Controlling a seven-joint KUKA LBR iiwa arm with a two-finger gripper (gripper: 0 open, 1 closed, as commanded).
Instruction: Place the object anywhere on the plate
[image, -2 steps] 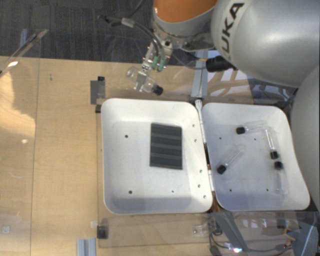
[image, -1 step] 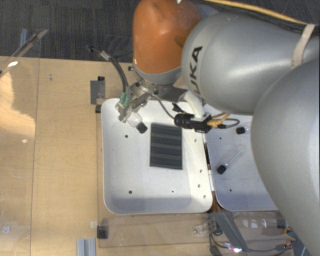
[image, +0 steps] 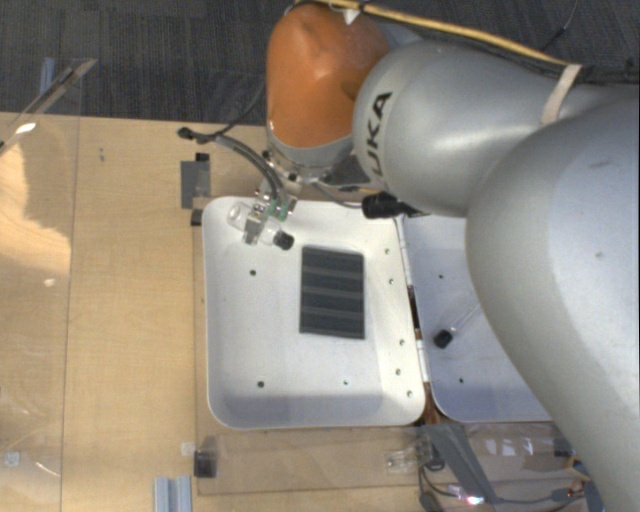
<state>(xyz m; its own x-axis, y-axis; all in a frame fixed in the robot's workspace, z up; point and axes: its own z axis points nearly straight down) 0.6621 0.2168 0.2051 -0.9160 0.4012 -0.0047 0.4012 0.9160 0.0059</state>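
Plate (image: 332, 292) in left bin (image: 240, 380)

The one readable marking is the brand lettering "KUKA" in dark capitals, running down the curved grey metal arm casing (image: 440, 130), just right of the rounded orange band (image: 312, 75); its first letter is partly cut off from sight.
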